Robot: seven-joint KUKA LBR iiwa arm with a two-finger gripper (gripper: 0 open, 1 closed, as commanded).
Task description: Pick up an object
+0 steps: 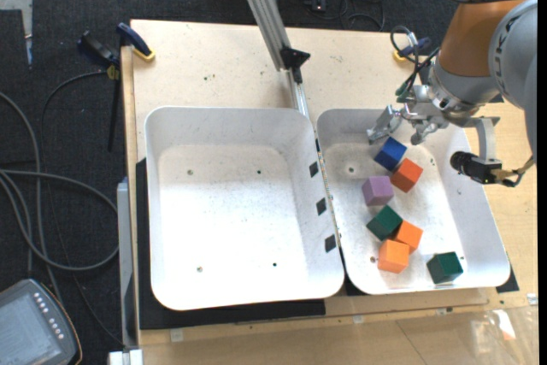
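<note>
blue cube looks like the target from my seat, since it lies in the right bin toward its far edge and the pincer hangs directly over it. i cannot tell whether the pincer is released or clenched; the metal parts overlap the cube's top edge from this slanted view, and i see nothing clearly gripped between them, so i treat the cube as resting on the bin floor.

my main worry is crowding. an orange cube sits touching or just beside the blue one on its near-right side, and a purple cube lies near, a bit toward the middle divider. if a tip comes down on the orange cube's top instead of beside the blue one, i expect a shove or a jam rather than a grasp. the blue cube also sits turned relative to the bin walls, so a closing pinch on its corners could spin it free.

farther toward the near edge of that bin are a dark green cube, two more orange cubes and another green cube at the near right corner; these seem well clear of trouble. the left bin plays no part here.
</note>
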